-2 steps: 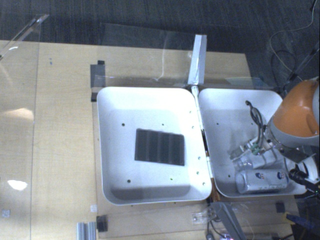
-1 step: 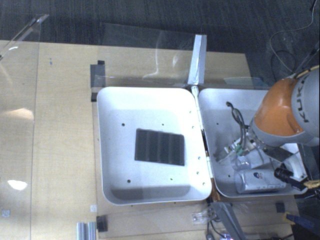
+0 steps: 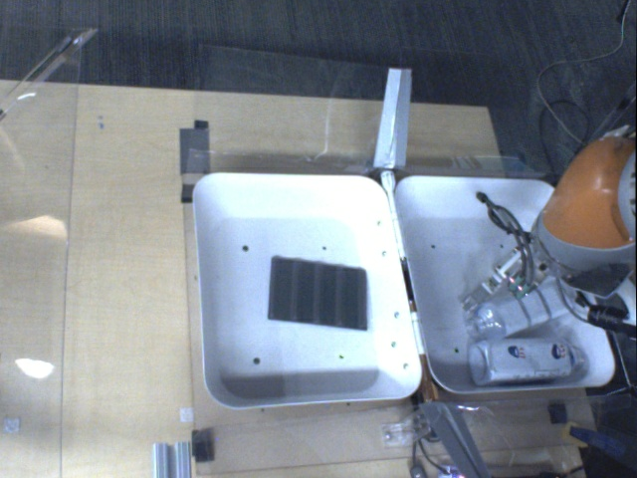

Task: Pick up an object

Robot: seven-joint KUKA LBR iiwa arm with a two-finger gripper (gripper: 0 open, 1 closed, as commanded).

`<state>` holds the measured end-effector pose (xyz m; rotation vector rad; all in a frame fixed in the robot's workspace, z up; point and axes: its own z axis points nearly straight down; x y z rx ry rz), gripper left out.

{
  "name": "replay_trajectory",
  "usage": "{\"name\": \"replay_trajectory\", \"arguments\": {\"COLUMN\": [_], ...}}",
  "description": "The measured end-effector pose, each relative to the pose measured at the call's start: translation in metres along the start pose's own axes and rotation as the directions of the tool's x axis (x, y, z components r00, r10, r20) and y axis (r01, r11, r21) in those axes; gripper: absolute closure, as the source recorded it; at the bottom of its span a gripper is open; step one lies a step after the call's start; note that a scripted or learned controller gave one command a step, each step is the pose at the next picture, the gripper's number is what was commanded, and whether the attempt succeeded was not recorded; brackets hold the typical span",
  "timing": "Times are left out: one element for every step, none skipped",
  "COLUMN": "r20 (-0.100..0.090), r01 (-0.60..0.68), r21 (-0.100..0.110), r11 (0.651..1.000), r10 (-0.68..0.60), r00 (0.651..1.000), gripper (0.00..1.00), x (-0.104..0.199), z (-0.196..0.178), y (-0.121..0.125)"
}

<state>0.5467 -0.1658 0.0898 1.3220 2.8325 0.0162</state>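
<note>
A dark ribbed rectangular pad lies flat in the middle of the left bin. In the right bin, a silvery grey tube-like packet lies along the near wall. My gripper is low in the right bin, just above and to the left of the packet, hanging from the orange-banded wrist. A small clear, shiny item sits right beneath the gripper; I cannot tell whether the gripper touches it.
A metal divider post stands behind the seam between the bins. Cables trail from the wrist across the right bin's far part. The wooden bench extends to the left.
</note>
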Motion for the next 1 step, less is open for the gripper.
{"name": "replay_trajectory", "arguments": {"r20": [0.002], "r01": [0.087], "r21": [0.004], "r11": [0.996], "r10": [-0.087], "r00": [0.996], "gripper": [0.0], "x": [0.0532], "z": [-0.001], "y": [0.0106]}}
